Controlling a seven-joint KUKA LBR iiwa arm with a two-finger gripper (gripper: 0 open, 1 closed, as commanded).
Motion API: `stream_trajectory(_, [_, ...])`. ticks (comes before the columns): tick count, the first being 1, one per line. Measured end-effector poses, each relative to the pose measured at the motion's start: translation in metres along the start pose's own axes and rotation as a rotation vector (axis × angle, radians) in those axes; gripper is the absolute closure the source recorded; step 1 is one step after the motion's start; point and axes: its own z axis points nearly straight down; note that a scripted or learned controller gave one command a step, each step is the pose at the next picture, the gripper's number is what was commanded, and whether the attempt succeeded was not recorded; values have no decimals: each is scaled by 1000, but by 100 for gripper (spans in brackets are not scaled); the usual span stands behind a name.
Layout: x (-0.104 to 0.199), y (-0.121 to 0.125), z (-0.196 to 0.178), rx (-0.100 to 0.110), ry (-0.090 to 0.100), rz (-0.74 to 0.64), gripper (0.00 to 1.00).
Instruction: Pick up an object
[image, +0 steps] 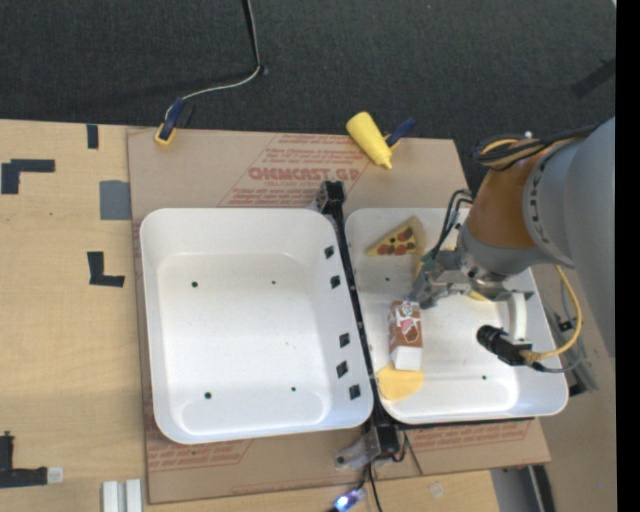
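Pizza slice (396, 241), carton (406, 331), yellow wedge (400, 383) in right bin (520, 400).

We see three small things in the right bin (520, 395). A pizza slice (396, 241) — yellow, red-dotted — lies flat near the far left corner. A small carton (406, 333), red-and-white on top with a pale end, lies mid-bin along the left side. A yellow wedge (400, 383) rests just beside it, toward the near left corner.
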Motion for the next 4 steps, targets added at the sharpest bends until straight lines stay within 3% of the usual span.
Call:
stream_trajectory(1, [-20,-8,-79,-6,-2,-5,100])
stream_trajectory(2, [-44,-32,-20,6,0,-4,100])
stream_trajectory(3, [-86,-75,1,-2,1,-4,100])
stream_trajectory(4, [1,-48,-50,-4,1,-15,100])
